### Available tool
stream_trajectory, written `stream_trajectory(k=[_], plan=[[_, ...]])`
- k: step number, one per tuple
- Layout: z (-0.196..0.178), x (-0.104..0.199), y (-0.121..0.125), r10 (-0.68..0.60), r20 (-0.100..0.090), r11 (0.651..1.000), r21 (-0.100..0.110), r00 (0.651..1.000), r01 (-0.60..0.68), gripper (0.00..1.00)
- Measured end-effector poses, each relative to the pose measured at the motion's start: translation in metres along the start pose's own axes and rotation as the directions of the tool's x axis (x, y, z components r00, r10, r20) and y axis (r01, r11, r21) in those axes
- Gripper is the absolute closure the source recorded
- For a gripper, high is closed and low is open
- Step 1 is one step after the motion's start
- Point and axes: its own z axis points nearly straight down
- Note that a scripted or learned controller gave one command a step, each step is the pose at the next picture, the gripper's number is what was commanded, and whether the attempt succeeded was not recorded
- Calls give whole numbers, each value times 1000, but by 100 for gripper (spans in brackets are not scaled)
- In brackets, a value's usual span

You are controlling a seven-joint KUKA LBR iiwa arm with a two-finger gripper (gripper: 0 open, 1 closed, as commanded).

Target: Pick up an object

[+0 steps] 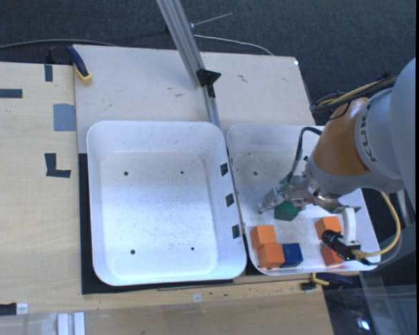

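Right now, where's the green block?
The green block sits in the right bin, mid-bin, right at the gripper, above the blue block and beside the orange blocks.

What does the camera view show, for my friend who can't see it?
A grey robot arm's gripper hangs low in the right white bin, right by a small green block. Orange blocks and a blue block lie nearby.
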Motion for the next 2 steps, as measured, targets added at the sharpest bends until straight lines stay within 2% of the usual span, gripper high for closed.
stream_trajectory(k=[1,2], plan=[[-9,1,1,-2,-1,1000,0,1000,2,100],[-2,-19,18,-1,-1,1000,-7,1000,1,100]])
